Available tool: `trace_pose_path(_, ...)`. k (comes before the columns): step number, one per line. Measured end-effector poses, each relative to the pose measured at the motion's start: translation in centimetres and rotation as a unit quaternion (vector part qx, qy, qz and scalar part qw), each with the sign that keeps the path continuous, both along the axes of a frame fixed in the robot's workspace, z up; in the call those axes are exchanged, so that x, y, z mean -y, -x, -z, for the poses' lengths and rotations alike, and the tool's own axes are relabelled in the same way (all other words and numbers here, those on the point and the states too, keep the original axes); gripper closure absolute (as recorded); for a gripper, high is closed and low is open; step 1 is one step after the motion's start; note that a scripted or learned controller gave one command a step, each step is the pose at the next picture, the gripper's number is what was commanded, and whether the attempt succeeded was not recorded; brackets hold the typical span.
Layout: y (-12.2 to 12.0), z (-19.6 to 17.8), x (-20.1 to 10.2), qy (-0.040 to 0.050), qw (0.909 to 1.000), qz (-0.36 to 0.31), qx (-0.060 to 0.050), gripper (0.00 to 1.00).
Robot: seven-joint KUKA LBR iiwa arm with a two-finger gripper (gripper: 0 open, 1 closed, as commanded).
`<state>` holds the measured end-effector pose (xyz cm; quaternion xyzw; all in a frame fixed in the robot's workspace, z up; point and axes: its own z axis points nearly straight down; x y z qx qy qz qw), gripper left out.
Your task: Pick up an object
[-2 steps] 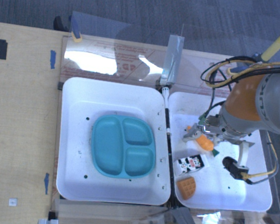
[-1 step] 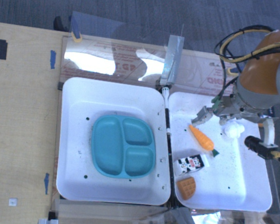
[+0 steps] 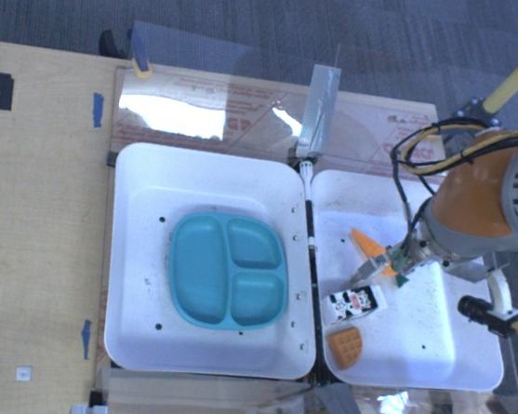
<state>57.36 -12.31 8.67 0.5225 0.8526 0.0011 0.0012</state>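
You are looking down on a pale wooden bench (image 3: 20,247) with black corner marks and bits of blue tape along its left part, and grey carpet (image 3: 264,15) beyond its far edge. Two shallow white bins sit side by side on it, their inner rims touching along a dark seam.

Nearest you in the right bin (image 3: 428,353), an orange-brown waffle-like piece (image 3: 346,347) lies in the near-left corner, just beside the shared rim. Just beyond it is a small white card-like item with black and red print (image 3: 355,303), lying flat and slightly turned. The near-right stretch of this bin's floor is bare white, open room for moving.

Farther in, the gripper (image 3: 370,273) is low over the bin floor, its slim tips pointing toward the printed item and ending just beside its far edge. You can see nothing between the tips, and they are too small and blurred to tell whether they are spread or pressed together. An orange carrot-shaped piece (image 3: 368,244) lies just beyond the tips, partly hidden by the wrist. The arm (image 3: 485,201), orange-banded, covers the bin's far-right corner, with looped cables above it.

In the left bin (image 3: 134,233), a teal three-compartment plate (image 3: 230,269) sits about centre, with bare white margin on every side.

Beyond both bins, clear plastic sheeting (image 3: 205,110) lies along the bench's far edge.
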Motion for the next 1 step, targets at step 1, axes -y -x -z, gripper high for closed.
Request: trace_pose_path(1, -0.32, -1.00, 0.14, 0.0004, 1.0000, 0.001, 0.003, 1.00)
